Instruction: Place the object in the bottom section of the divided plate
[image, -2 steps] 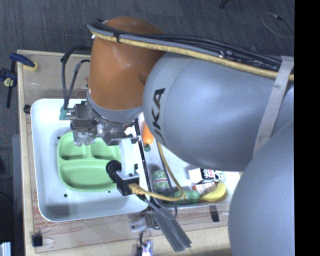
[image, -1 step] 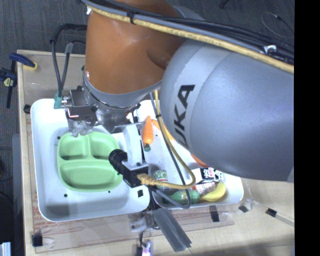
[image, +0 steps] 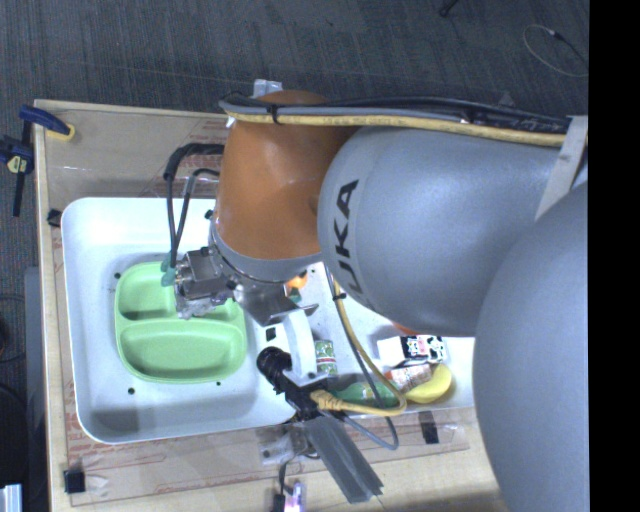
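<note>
Green divided plate (image: 180, 345) in left white bin (image: 85, 300)

Smooth, slightly glossy green plastic on the divided plate (image: 180, 345). Glossy white plastic on the left bin (image: 85, 300), softly reflective at the rim. Satin grey painted casing on the arm (image: 450, 230), with a smooth orange band (image: 265, 190) above the wrist. Raw, matt wood on the bench (image: 120, 130). Rubbery black sheathing on the cables (image: 400, 105). Waxy yellow skin on the banana (image: 432, 385).

One green divided plate (image: 180, 335), two white bins (image: 85, 300), one yellow banana (image: 435, 385), one arm (image: 400, 230)
</note>
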